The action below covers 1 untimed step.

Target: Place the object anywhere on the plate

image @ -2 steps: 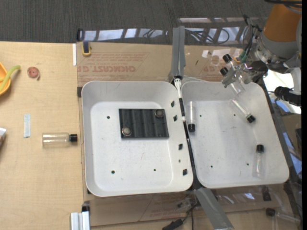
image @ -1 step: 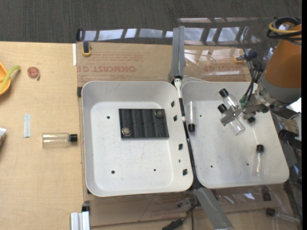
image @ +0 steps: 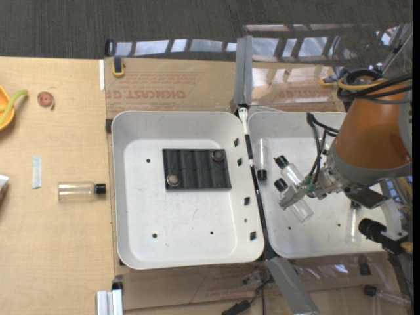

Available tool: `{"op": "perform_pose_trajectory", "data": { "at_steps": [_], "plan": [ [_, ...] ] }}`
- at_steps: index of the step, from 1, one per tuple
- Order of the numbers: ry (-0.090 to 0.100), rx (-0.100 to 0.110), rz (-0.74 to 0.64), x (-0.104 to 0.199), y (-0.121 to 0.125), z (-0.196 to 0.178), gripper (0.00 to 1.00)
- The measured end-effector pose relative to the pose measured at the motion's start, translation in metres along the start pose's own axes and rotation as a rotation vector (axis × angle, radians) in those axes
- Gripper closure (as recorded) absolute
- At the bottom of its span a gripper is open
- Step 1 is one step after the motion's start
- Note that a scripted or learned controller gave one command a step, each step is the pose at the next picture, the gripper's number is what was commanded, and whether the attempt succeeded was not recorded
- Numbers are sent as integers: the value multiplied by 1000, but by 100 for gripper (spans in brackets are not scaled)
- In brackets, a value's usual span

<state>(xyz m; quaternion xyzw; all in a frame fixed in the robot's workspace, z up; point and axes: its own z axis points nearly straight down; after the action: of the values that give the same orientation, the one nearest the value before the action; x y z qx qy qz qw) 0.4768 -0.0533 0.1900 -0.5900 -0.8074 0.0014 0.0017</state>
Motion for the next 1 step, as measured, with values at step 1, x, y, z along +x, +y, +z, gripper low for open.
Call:
{"op": "perform_pose_trajectory", "data": {
  "at_steps": [1],
  "plan": [
    [-2,-2,-110,43,80,-14,100]
  ]
}}
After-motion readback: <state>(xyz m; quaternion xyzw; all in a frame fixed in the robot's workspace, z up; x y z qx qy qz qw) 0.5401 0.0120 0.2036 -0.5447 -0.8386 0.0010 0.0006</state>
